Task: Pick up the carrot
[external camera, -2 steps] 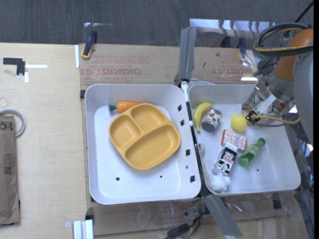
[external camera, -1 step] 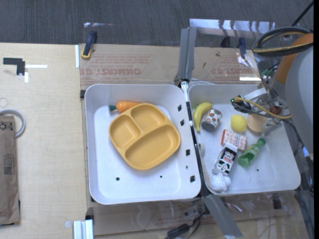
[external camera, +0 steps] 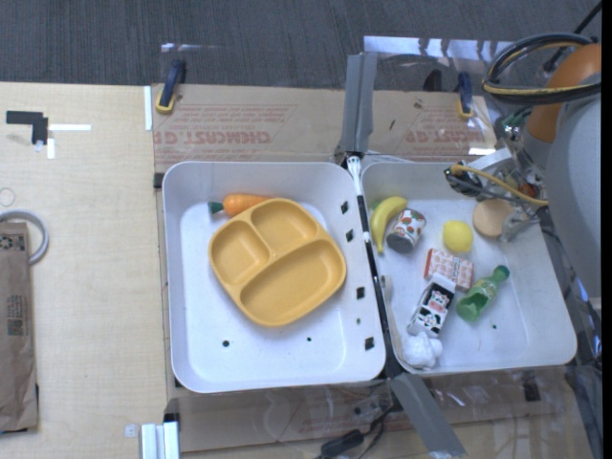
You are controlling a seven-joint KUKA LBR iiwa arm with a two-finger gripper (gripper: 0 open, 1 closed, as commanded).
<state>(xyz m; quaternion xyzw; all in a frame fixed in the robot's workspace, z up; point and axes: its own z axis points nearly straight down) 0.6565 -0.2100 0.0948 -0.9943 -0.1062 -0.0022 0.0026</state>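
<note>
The carrot [external camera: 241, 202], orange with a small green top, lies in the left bin [external camera: 186, 285]. It rests against the far left rim of a yellow divided plate [external camera: 277, 260]. My gripper [external camera: 509, 202] hangs over the far right corner of the right bin [external camera: 535, 342], well away from the carrot. It sits just above a tan round object [external camera: 489, 219]. Cables and the wrist body crowd the gripper.
The right bin holds a banana [external camera: 384, 220], a small can [external camera: 407, 229], a lemon [external camera: 458, 236], a red-and-white packet [external camera: 449, 267], a green bottle [external camera: 481, 294], a milk carton [external camera: 435, 308] and a white crumpled item [external camera: 419, 350]. A metal divider [external camera: 361, 247] separates the bins.
</note>
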